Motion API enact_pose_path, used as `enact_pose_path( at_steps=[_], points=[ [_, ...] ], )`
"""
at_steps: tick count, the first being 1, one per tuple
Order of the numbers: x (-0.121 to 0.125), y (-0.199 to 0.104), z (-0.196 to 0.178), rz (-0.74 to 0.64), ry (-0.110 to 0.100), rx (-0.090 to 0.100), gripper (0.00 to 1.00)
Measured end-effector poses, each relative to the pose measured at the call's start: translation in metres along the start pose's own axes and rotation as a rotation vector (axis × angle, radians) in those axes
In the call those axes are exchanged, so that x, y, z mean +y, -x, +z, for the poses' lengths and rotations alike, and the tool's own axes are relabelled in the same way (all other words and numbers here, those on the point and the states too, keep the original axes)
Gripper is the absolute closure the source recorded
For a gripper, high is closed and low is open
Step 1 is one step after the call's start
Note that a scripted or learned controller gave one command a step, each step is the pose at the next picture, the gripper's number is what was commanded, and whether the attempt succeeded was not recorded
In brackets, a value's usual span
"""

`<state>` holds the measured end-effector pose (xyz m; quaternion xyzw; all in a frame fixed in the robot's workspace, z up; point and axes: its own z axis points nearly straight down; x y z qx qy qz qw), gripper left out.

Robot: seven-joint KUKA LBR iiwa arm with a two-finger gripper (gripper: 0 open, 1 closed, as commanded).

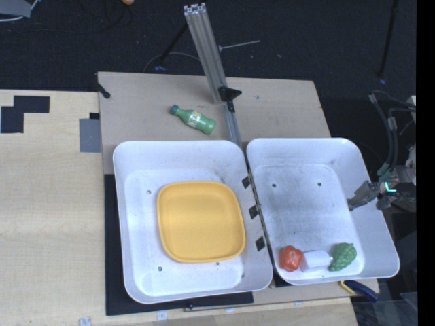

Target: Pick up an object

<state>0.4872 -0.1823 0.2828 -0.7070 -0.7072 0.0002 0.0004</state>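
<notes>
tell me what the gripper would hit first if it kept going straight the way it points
The gripper points left over the right bin, so it likely meets bare bin floor first; its height is unclear.

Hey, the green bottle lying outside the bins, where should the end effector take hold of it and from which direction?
Grip the green bottle across its body, near the pale label band, coming straight down from above. It lies flat on the bench behind the left bin, its long axis slanting, so the fingers should probably close across that axis, not along it.
</notes>
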Motion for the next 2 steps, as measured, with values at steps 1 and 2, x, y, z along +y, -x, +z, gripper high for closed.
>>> enact_pose_path(
  at_steps=[1,2],
  points=[
    [0.000,0.000,0.000,0.000,0.000,0.000,0.00],
    [-0.001,0.010,0.052,0.000,-0.004,0.001,0.00]
  ],
)
